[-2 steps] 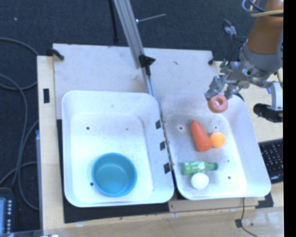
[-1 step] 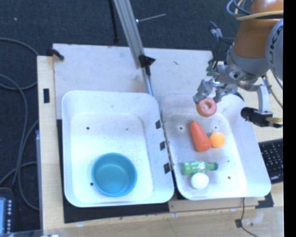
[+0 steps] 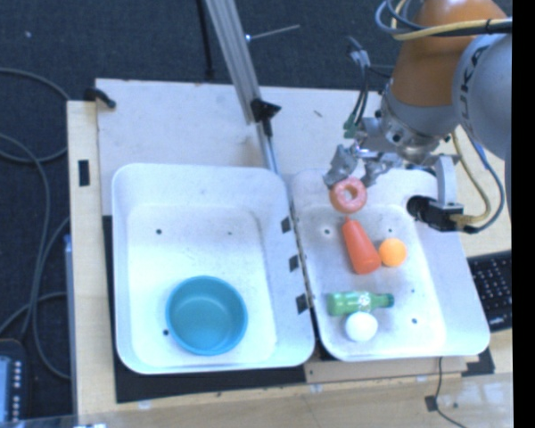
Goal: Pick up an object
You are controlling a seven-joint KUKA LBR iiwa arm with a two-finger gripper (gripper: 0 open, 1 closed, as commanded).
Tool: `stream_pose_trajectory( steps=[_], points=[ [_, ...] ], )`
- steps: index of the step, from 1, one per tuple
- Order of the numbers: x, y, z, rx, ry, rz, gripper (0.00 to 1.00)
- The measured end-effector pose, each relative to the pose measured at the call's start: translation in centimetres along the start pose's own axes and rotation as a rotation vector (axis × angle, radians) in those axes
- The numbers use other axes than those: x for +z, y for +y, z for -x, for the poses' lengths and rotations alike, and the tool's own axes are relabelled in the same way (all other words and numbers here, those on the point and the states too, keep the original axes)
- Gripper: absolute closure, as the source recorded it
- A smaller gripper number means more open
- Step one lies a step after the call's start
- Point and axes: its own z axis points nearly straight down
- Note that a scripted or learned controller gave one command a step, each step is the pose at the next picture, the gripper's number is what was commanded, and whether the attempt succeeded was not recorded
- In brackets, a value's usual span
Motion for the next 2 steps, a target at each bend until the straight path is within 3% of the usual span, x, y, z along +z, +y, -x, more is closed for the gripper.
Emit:
stream_pose_trajectory(
  steps=[2],
  points=[
    [1.1, -2.1, -11.0, -0.001, 0.001, -0.006, 1.00]
  ],
)
